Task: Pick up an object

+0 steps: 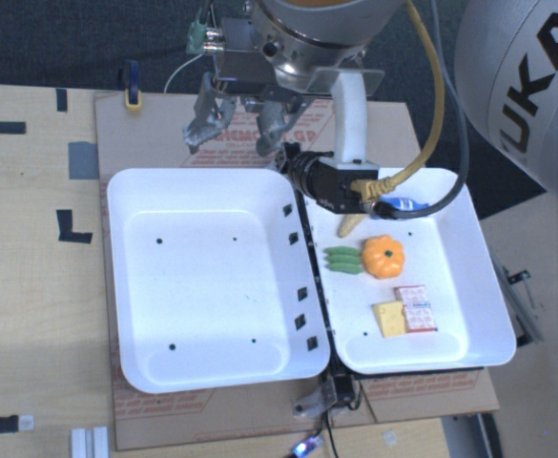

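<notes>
My gripper (238, 127) hangs over the cardboard just behind the back rim of the left bin (126, 256). Its two grey fingers (205, 122) stand apart, open, with nothing between them. The loose objects lie in the right bin (469, 256): an orange pumpkin (383, 256), a green pea pod (343, 260) touching its left side, a yellow block (389, 319) and a red-and-white packet (416, 308) beside it. A blue item (404, 203) and a tan piece (350, 223) lie near the back, partly hidden by a black part (328, 184).
A yellow hose (431, 113) and a white cylinder (351, 122) hang from the arm over the right bin's back edge. A black divider strip (305, 275) runs between the bins. A blue-and-yellow clamp (132, 86) sits on the bench at the back left.
</notes>
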`<state>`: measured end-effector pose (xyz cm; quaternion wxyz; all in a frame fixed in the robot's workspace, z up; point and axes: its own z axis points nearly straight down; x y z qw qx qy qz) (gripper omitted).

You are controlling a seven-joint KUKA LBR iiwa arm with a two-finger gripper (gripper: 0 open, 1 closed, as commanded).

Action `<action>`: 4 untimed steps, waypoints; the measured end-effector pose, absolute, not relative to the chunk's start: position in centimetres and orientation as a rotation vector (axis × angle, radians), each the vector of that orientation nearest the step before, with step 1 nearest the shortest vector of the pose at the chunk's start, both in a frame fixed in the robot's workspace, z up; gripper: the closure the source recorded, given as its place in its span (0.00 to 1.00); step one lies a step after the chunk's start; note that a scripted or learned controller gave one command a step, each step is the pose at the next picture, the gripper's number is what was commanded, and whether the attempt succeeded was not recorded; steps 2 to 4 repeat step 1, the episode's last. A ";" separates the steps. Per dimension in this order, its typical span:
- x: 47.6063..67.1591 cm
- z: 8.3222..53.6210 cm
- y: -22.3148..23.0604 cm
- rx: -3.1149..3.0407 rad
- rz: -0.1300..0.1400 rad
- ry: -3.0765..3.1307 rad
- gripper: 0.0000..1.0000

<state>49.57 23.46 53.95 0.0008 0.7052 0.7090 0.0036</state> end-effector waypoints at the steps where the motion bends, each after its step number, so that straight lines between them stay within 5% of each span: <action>1: 56.2 53.3 23.3 2.222 -0.003 2.219 1.00; 4: 56.2 53.3 23.3 2.222 -0.003 2.219 1.00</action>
